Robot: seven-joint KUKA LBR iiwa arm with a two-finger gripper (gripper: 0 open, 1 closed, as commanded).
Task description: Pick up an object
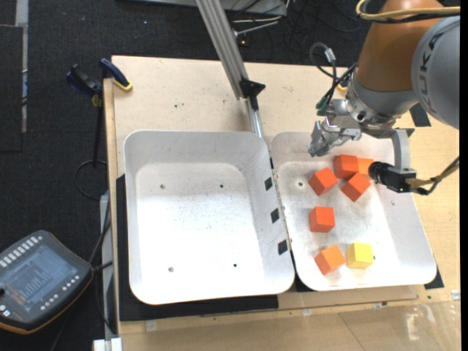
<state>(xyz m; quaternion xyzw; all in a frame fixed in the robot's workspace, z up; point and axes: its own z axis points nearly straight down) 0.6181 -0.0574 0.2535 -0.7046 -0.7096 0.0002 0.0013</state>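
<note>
**Spotter:** Where's your gripper sitting?

**Me:** From my feed, the gripper [320, 146] hangs over the far-left corner of the right bin [409, 229], close to that bin's back rim. I can't tell how its fingers stand; they're dark and small from this angle, and I see nothing between them.

**Spotter:** Nearest target?

**Me:** The red-orange cube [322, 180] just toward me from the gripper, slightly right. Two more red-orange cubes [346, 165] [356, 186] crowd it on its right, nearly touching one another. I judge that cluster awkward.

**Spotter:** Anything freer?

**Me:** The lone red-orange cube [322, 219] mid-bin has open floor all round. Nearer me, an orange cube [330, 259] and a yellow cube [359, 255] sit just beside each other by the front rim. The blocks have no long axis to align with.

**Spotter:** Room to move?

**Me:** The divider between the bins is close on the left; the left bin [146, 196] lies beyond it. I'd come toward me, staying off that wall.
</note>
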